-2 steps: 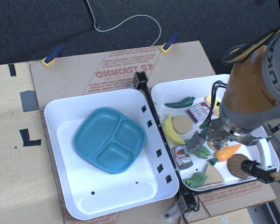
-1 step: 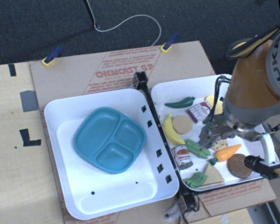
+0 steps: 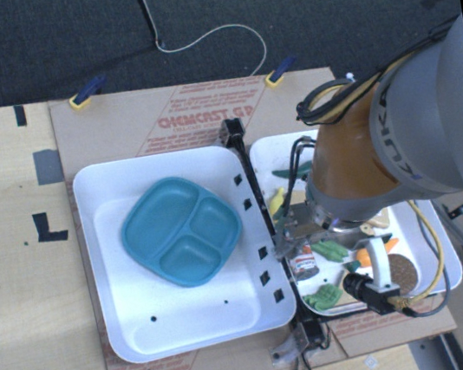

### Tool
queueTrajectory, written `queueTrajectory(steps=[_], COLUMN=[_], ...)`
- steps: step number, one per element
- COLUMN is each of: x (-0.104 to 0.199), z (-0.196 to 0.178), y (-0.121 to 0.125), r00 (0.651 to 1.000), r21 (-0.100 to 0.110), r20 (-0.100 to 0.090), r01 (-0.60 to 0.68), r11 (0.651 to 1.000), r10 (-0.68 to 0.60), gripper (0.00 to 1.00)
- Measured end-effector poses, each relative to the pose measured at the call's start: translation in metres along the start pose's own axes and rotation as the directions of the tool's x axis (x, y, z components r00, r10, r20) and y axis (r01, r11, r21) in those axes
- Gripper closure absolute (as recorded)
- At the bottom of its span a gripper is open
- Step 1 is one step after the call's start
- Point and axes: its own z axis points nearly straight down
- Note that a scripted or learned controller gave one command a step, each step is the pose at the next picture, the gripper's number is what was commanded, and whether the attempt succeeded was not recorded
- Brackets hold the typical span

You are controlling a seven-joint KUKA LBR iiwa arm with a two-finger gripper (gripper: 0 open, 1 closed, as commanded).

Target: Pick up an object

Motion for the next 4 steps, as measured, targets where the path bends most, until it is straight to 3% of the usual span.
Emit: queueTrajectory(steps=[1,2,3,4], x=[0.083,-0.009,0.046,0.025], z=[-0.113,-0.23,-0.107,-0.208], y=[0.004,0.0,-0.001,0.001], r00=[1.0,1.0,1.0,1.0], r21=[-0.014,-0.017,0.008,-0.013], r20=[0.0,0.005,0.005,0.004], r01=[0.002,-0.017,-0.005,-0.01], r11=[1.0,1.0,1.0,1.0], r10=[-0.002,0.017,0.005,0.01], gripper=[1.0,1.0,1.0,1.0])
